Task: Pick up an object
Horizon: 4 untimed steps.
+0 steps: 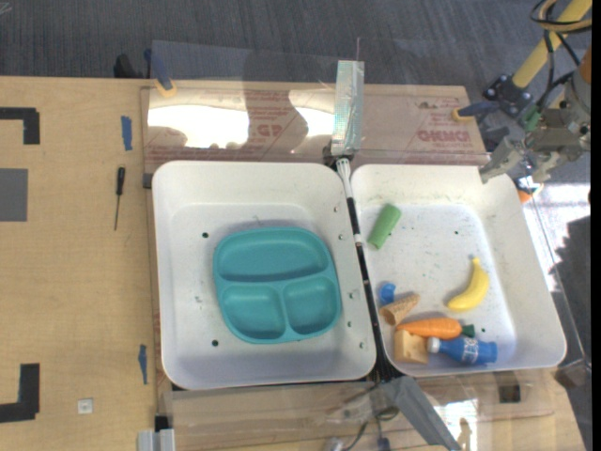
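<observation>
the claw (507,163) sat at the top right, just past the far right corner of the right bin (540,280), high over the rim. it was too blurred and cluttered with cables to tell whether it was spread or pressed together; nothing was visible in it.

the right bin held everything loose: a green cylinder (383,225) tilted near the divider in the upper left, a banana (470,287) mid right, a small blue piece (386,292) touching a tan wedge (401,308), an orange carrot (432,328) lying across the front, a tan block (409,347) just below it, and a blue bottle (467,349) on its side beside the carrot.

the left bin (178,252) held a teal divided plate (276,283), roughly centred. both bins sat on the wooden tabletop (66,252).
</observation>
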{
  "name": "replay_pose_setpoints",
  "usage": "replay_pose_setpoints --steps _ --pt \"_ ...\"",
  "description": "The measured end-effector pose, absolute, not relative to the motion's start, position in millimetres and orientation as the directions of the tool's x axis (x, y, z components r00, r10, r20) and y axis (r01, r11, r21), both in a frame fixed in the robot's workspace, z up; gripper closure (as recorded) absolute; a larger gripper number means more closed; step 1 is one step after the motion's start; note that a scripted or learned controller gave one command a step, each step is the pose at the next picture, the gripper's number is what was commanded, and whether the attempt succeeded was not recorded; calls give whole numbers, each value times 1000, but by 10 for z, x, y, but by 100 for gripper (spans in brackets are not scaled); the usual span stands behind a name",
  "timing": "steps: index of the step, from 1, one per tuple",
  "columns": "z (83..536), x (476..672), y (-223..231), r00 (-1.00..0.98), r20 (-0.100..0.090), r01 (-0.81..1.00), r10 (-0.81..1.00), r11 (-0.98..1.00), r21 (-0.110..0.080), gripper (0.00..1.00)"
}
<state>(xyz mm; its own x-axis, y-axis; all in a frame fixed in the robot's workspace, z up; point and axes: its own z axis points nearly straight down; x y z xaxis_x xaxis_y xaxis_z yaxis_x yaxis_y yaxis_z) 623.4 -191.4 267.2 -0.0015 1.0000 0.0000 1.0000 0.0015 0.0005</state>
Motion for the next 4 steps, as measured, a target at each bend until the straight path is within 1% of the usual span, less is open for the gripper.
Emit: replay_pose_setpoints --steps 1,2,3,4 --pt "1166 5730 -2118 41 10 999 999 -41 -14 0" --pt "881 5340 -2004 11 6 1000 1000 -12 7 0" --pt "991 5350 -2030 14 -1 1000 1000 -14 12 100" --pt "2023 5376 -1768 70 -1 997 998 -70 10 100"
